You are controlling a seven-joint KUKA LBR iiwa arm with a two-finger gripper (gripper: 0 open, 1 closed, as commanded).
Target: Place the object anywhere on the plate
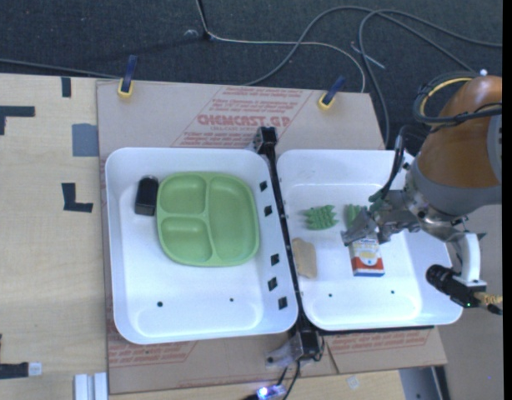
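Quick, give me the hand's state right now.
Hand: cannot be told; it sits low in the right white bin, directly over the small red and white carton.
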